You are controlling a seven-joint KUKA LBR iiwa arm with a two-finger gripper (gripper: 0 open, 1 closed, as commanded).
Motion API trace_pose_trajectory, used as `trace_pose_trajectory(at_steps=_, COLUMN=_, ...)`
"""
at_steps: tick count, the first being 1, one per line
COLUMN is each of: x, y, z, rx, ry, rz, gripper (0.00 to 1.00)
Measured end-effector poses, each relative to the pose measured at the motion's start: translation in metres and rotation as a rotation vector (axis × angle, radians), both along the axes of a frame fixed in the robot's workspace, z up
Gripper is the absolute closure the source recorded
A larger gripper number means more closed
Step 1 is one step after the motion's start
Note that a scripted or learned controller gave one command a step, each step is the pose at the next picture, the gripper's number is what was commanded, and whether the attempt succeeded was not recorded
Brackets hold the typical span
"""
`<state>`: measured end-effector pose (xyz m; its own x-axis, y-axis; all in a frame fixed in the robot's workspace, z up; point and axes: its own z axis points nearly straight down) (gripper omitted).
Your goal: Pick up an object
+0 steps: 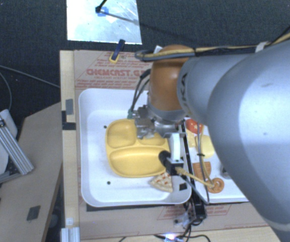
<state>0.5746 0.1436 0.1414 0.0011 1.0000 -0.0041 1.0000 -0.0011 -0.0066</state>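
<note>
A yellow divided plate (127,153) lies in the left white bin (92,150). A toy pizza slice (161,182) rests just off the plate's near right corner. My gripper (147,129) hangs below the orange band, low over the plate's right rear part, and the wrist hides what is directly beneath it. Nothing shows as held.
The right bin, mostly covered by the arm, holds a red piece (193,126), a pale yellow piece (206,146) and a brown pretzel-like ring (207,178). The left bin's floor left of the plate is bare. A blue and yellow clip (117,50) lies on the cardboard behind.
</note>
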Motion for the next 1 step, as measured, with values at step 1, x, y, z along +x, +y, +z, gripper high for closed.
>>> trace_pose_trajectory(at_steps=1, x=0.0632, y=0.0242, z=-0.0428, rx=0.01, ry=-0.022, rz=0.004, gripper=1.0)
